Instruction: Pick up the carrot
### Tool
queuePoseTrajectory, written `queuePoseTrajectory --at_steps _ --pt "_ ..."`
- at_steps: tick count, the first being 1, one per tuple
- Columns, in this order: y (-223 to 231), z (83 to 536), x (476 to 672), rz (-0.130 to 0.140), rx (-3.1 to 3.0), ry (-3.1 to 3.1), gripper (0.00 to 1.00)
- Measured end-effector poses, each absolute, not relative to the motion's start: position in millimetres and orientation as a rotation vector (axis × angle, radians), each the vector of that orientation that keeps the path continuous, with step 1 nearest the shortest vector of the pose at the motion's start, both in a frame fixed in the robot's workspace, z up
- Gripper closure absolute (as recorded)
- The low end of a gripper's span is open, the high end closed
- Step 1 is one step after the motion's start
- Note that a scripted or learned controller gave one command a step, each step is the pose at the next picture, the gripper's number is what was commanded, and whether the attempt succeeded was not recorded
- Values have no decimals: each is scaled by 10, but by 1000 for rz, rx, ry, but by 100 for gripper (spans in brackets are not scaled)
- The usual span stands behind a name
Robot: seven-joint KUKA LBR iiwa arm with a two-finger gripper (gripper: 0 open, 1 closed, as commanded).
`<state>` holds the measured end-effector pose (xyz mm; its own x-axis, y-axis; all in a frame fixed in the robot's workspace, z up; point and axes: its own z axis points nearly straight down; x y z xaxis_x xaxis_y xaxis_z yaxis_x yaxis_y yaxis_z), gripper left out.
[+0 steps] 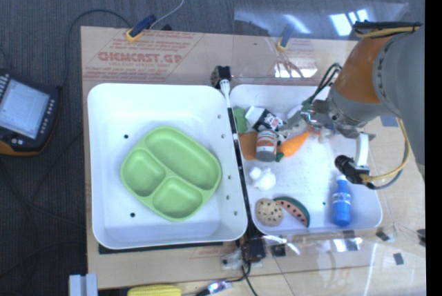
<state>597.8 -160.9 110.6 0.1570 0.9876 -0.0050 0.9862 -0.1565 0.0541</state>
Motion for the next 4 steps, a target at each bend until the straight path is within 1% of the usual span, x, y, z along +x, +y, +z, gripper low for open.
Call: queuePoseTrajectory --at_steps 1,2,3,4 --pt "-1675 1097 5964 61 2433 1949 0" --pt "-1673 1246 5997 68 2426 1947 100" --pt "-1472 1035 5552 40 2072 2283 100" --pt "-566 1857 5370 4 2274 2165 100"
